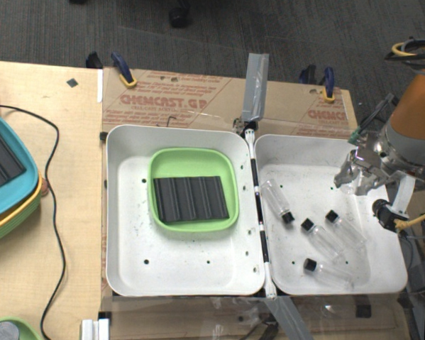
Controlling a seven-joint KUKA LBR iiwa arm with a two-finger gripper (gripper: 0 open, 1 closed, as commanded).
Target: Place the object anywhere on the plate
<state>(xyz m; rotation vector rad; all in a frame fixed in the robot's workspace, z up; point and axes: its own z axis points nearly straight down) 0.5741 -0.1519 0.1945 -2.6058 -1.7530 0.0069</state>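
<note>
A green square plate (194,192) with a dark ribbed insert sits in the left white bin (122,260). Several clear plastic tubes with black caps lie in the right bin (292,276): one near its left wall (276,201), one in the middle (323,237), one at the front (328,273), and another to the right (344,226). My gripper (354,182) hangs over the right bin's far right part, above and right of the tubes, with nothing visibly between its fingers.
Cardboard lies behind the bins, held by blue clamps (122,68). A stack of teal and yellow plates (6,183) rests on the wooden bench at left, with a black cable (54,214) running past it.
</note>
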